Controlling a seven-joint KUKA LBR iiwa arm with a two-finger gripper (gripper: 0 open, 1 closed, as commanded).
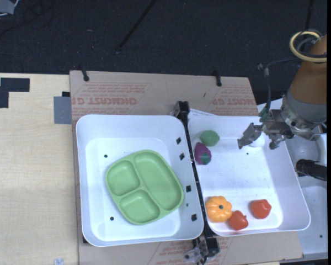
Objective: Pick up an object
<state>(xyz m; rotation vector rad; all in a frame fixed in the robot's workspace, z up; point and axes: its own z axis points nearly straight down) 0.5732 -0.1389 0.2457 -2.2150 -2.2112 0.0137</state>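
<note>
Sitting in the left bin (pixel 94 131), a green divided plate (pixel 144 186). The right bin (pixel 287 175) holds a green ball (pixel 209 138), purple piece (pixel 202 154), orange pepper (pixel 218 208) and two red pieces (pixel 249 214). Gripper (pixel 260 138) hovers at its upper right, fingers spread, grasping nothing.

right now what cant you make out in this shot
- Gripper, camera view: small and dark over the right bin; whether it is open or shut cannot be told.
- Arm: cut off by the right edge above its orange band.
- Purple object and green object: too small and blurred to identify.
- Clamp at the bottom edge: cut off and blurred.
</note>
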